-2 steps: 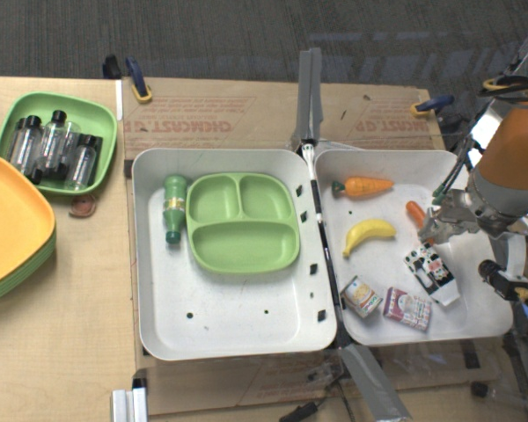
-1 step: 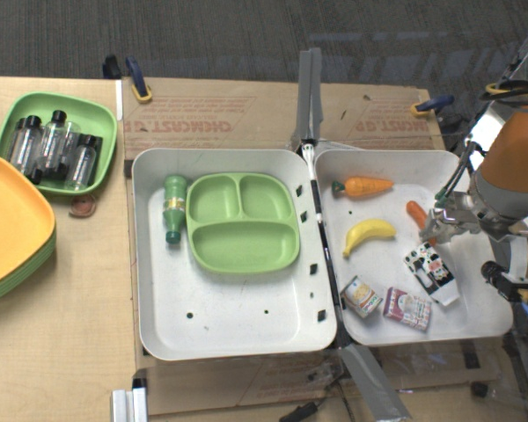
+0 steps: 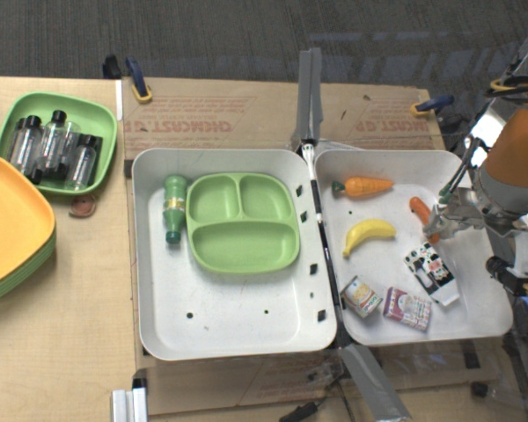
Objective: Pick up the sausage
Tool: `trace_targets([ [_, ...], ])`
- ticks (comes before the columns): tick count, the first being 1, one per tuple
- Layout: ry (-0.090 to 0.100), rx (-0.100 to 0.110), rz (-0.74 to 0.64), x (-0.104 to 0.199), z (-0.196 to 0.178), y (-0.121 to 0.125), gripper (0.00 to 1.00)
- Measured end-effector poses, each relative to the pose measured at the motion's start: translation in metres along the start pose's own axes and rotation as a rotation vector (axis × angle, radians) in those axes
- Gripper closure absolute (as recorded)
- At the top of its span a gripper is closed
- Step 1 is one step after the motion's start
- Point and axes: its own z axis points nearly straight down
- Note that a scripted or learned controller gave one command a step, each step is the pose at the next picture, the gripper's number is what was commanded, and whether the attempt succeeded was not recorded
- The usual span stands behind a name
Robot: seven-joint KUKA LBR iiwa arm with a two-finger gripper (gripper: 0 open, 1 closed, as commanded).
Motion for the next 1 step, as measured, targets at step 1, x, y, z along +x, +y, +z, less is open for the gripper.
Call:
trace_targets([
  [1,0.0,0.01,-0.013,0.033,-0.064,0.0429,1.0],
])
